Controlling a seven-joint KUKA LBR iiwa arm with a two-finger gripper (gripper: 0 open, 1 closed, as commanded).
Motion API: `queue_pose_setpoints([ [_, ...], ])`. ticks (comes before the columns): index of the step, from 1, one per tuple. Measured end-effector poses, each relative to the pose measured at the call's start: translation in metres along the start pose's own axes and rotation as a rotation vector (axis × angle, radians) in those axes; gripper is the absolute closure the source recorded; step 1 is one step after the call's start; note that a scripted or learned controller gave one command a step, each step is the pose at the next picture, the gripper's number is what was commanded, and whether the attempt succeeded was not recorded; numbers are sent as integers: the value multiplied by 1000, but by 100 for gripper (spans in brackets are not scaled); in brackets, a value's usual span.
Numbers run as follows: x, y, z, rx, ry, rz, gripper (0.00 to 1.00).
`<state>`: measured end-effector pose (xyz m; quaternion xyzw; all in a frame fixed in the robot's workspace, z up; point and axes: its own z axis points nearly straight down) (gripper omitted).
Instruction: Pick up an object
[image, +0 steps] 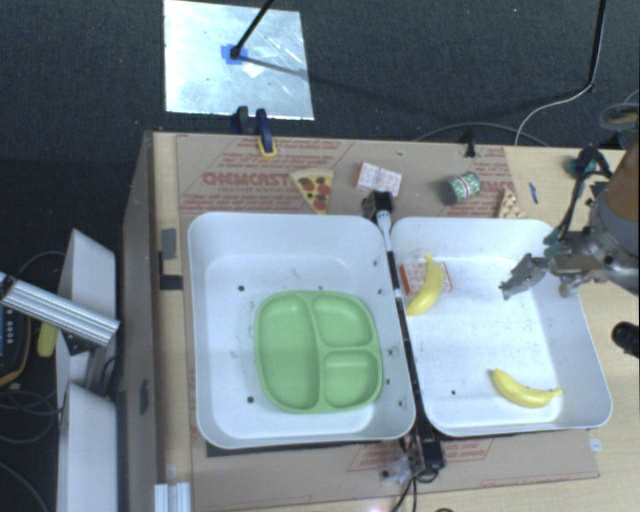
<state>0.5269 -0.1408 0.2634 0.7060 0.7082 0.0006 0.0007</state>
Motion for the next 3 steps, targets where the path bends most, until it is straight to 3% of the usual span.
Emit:
queue_pose_setpoints([
  [1,23,48,86,3,1,-1,0],
  [2,53,105,174,-8,0,-1,0],
  [3,51,107,161,-17,-4,-2,100],
])
